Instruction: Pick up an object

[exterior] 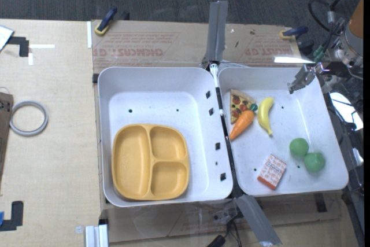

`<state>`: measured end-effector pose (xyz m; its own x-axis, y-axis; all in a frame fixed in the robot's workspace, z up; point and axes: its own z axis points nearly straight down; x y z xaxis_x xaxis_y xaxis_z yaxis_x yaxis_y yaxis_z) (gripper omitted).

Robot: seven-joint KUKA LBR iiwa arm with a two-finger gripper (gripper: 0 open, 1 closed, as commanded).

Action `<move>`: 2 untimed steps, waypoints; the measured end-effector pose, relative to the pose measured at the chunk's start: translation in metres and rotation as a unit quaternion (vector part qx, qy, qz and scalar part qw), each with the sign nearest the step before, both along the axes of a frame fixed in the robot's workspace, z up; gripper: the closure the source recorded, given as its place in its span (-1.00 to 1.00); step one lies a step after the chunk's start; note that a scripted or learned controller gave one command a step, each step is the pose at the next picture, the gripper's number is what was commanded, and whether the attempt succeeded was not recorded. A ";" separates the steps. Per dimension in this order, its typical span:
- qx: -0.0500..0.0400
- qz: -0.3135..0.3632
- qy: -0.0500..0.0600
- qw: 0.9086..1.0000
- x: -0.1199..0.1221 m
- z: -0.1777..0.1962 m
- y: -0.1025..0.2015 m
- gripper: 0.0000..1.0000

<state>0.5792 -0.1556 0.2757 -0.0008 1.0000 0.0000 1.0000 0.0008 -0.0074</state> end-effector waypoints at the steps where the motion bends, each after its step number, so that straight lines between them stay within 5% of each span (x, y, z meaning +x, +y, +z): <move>1: 0.000 0.019 0.000 1.000 0.033 -0.128 0.055 -1.00; 2: 0.000 0.038 -0.001 0.999 0.014 -0.187 0.049 -1.00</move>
